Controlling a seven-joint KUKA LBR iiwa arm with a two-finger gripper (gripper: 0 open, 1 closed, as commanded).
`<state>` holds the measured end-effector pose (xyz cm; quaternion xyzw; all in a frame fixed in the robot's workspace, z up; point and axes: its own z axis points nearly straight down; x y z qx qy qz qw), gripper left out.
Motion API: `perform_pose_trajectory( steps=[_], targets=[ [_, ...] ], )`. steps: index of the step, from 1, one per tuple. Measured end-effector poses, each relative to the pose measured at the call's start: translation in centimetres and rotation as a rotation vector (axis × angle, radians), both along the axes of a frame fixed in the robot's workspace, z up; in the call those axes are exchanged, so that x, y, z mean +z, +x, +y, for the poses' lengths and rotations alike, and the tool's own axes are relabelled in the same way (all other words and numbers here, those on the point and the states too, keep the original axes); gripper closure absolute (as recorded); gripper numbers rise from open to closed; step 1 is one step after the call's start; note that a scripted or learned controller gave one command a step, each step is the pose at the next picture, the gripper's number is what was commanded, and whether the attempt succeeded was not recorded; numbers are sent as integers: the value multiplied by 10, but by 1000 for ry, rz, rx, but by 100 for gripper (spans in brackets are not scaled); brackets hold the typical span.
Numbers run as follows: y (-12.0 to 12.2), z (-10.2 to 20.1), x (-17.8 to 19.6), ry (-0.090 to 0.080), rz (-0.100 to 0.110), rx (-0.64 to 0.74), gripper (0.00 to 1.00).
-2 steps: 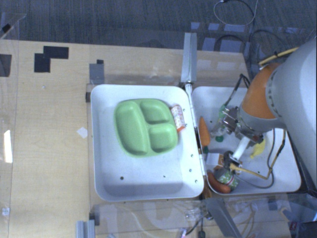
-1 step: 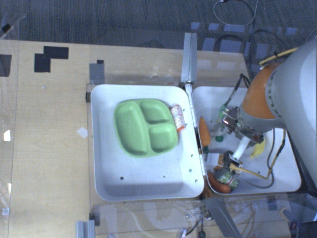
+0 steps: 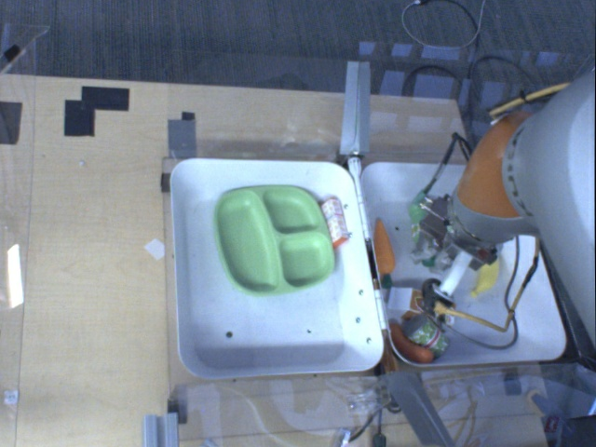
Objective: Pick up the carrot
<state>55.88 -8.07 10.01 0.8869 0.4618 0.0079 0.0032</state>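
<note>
- Two shallow white bins side by side on a pale wooden bench: left bin, right bin, split by a grey divider rail running up past their far edges.
- Green sectioned plate lying flat in the left bin, three compartments, nearer that bin's far right part.
- Small red-and-white packet touching the green plate's right edge, tilted, close to the left bin's right wall.
- Carrot lying in the right bin, tight along that bin's left wall, long axis running roughly parallel to the wall, orange, untouched.
- Gripper hanging over the middle of the right bin, to the right of the carrot and apart from it; cannot tell the state of its closing parts among the dark hardware and cables.
- Grey arm with orange band reaching in over the right bin's right side, covering much of that bin.
- Yellow item just under the arm in the right bin, partly hidden.
- Cluttered pile with a small can-like object at the right bin's near left corner, an orange-red item against it; too mixed up to name surely.
- Black cable looping across the right bin's near floor.
</note>
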Motion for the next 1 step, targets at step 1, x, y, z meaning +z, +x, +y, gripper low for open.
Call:
perform_pose_trajectory(
  steps=[1],
  targets=[
    [0,0,0,0,0,0,0]
  ],
)
